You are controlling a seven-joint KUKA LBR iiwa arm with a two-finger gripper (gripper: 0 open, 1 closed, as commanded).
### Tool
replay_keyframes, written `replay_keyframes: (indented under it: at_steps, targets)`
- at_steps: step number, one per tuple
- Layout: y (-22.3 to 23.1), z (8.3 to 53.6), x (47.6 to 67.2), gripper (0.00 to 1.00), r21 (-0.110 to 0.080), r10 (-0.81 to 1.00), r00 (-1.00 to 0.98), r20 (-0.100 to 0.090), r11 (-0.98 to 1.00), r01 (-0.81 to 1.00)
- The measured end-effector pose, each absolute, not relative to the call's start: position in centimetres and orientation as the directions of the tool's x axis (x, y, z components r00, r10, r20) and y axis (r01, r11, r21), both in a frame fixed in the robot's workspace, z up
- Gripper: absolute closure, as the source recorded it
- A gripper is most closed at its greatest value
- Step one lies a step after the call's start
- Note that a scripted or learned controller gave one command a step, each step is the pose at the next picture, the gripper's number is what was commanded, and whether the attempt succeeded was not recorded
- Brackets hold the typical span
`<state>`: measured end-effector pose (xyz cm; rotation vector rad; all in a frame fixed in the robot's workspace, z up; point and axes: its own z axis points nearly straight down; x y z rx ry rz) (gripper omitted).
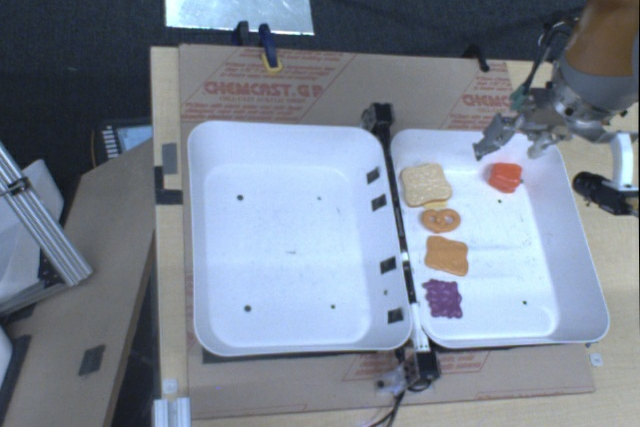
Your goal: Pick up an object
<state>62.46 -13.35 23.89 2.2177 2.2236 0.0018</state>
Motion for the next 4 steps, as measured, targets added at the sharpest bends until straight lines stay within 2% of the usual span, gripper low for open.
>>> replay_keyframes:
  at_steps: [1, 2, 3, 4]
  targets:
    - [-11.2, 18.8, 62.3, 0.00, -0.001, 1.000, -0.006, 0.000, 0.006, 1.000]
    - [-10.9, 14.9, 59.4, 0.00, -0.001, 1.000, -0.002, 0.000, 0.002, 1.000]
    - [-8.3, 8.2, 57.5, 0.00, -0.002, 1.000, -0.004, 0.002, 0.004, 1.000]
    - [-8.5, 9.5, 57.7, 1.00, 0.002, 1.000, -0.002, -0.001, 0.002, 1.000]
